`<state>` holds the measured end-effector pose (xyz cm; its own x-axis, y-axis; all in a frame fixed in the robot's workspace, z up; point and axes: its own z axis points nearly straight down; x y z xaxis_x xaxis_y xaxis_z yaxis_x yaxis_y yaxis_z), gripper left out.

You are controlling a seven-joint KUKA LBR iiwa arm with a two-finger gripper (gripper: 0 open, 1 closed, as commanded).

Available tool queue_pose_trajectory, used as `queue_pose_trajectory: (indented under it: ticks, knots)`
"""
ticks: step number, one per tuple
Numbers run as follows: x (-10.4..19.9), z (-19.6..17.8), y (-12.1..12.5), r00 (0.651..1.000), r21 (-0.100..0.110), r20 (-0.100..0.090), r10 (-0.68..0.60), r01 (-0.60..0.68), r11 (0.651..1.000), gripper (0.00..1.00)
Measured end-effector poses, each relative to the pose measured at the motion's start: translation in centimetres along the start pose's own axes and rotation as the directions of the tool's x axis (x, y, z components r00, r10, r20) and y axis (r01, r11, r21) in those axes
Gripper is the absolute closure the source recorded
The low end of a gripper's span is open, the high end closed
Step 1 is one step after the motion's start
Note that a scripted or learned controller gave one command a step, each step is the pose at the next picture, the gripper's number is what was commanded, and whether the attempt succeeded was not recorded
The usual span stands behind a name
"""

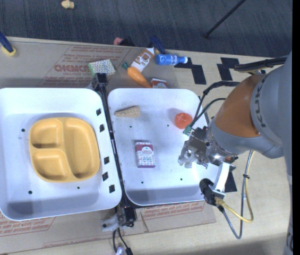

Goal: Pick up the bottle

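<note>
On the brown cardboard surface, the left bin holds a yellow tray, the right bin holds a red card box, the bottle lies beyond it on the far side, and the gripper hangs over the right bin's right edge, its fingers too unclear to tell, with dark carpet behind.

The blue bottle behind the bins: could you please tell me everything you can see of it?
The blue bottle is small and looks like clear blue plastic, with a paler cap end pointing toward the view's right. It lies on its side on the cardboard behind the right bin, outside both bins. Its left end sits next to a white and orange packet; whether they touch is unclear. The gripper is far from it, over the right bin.
</note>
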<state>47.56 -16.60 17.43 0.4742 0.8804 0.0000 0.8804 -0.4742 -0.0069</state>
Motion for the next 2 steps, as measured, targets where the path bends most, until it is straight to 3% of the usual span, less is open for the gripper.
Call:
queue_pose_trajectory:
  ticks: [1, 2]
  knots:
    - [1.0, -4.0, -0.5, 0.966, -0.004, 0.000, 0.260, -0.260, 0.966, 1.00]
    - [0.1, -1.1, -0.1, 0.854, 0.002, -0.001, 0.521, -0.521, 0.854, 1.00]
